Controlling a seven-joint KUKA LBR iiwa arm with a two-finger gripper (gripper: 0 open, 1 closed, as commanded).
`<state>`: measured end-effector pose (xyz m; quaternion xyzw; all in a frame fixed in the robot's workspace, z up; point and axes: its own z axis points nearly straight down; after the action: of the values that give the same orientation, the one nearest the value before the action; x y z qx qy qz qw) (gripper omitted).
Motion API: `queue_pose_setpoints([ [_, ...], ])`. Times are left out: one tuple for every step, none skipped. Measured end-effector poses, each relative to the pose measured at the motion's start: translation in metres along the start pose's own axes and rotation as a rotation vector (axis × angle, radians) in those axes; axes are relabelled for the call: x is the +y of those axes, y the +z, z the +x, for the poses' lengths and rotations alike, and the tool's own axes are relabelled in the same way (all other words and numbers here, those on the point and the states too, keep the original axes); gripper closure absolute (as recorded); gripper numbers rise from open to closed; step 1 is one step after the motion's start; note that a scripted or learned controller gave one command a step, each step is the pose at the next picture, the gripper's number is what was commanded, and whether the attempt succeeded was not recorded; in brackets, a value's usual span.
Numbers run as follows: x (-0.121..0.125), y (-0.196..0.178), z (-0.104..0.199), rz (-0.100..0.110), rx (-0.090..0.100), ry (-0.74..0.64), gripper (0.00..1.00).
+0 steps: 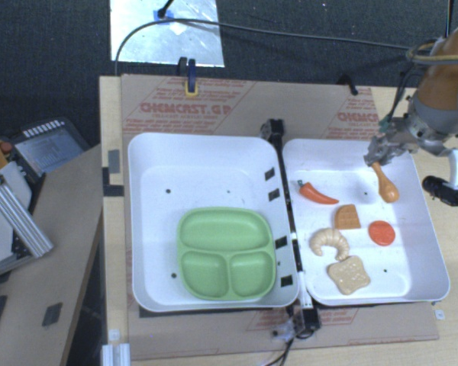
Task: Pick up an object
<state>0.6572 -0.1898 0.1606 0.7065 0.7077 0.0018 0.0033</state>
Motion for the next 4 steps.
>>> queue_pose_setpoints([
  [-0.006, -0.062, -0.003, -0.002, -0.001, 0.000, 1.00],
  [-0.005, -0.108, -0.003, 0.001, 0.000, -0.002, 1.00],
  [-0.006, -0.112, 0.052, 0.004, 0.003, -0.008, 1.00],
  [-0.020, -0.096, 0.105, 0.008, 0.004, -0.007, 1.00],
])
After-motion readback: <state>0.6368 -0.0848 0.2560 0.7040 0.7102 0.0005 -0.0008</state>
